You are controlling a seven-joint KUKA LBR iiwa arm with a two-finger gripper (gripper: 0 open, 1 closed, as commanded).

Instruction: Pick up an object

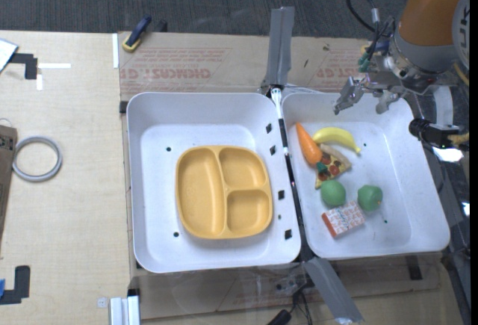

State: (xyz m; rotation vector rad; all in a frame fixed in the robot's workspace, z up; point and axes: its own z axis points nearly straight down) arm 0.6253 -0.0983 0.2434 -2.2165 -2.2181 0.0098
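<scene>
Yellow tray in left bin; banana, carrot in right bin.

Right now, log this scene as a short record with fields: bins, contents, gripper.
left bin: holds a yellow divided tray, three compartments
right bin: holds a carrot, banana, pizza slice toy, two green round items, small red-and-white box
carrot and banana: side by side near the bin's far left corner
gripper: above the right bin's far edge, nothing seen between its fingers
bench left of bins: tape roll
</scene>
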